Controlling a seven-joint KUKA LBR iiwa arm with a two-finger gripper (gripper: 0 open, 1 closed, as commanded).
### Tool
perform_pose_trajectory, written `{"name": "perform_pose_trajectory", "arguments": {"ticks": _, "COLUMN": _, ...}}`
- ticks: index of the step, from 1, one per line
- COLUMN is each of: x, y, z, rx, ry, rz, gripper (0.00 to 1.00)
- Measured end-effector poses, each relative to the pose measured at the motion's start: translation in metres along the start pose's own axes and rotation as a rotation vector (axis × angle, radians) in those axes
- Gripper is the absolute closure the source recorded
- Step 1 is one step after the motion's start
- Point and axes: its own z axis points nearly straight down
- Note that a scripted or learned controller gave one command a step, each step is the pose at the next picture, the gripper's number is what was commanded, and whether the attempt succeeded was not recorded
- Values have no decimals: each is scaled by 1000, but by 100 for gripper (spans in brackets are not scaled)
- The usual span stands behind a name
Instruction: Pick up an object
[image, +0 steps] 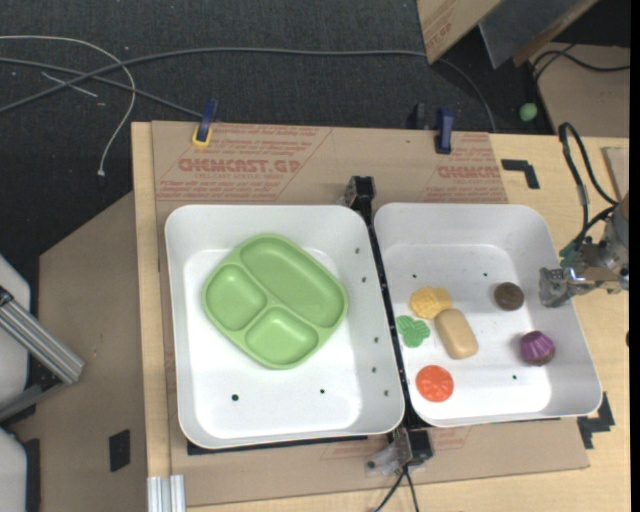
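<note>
The right bin (470, 225) holds several small toy foods: a yellow piece (431, 301), a tan loaf-like piece (455, 333), a small green piece (411, 331), an orange-red round piece (434, 383), a brown ball (509, 296) and a purple piece (537, 347). My gripper (558, 284) hangs at the bin's right rim, just right of the brown ball and above the purple piece. I see nothing held in it.
The left bin (200, 390) carries a green divided plate (275, 300). Blue clamps (206, 122) pin the cardboard sheet at the back. Cables (580, 170) run down beside the arm at the far right.
</note>
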Motion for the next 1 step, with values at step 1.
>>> {"name": "perform_pose_trajectory", "arguments": {"ticks": 1, "x": 0, "y": 1, "z": -1, "rx": -2, "ry": -1, "rz": -1, "gripper": 0}}
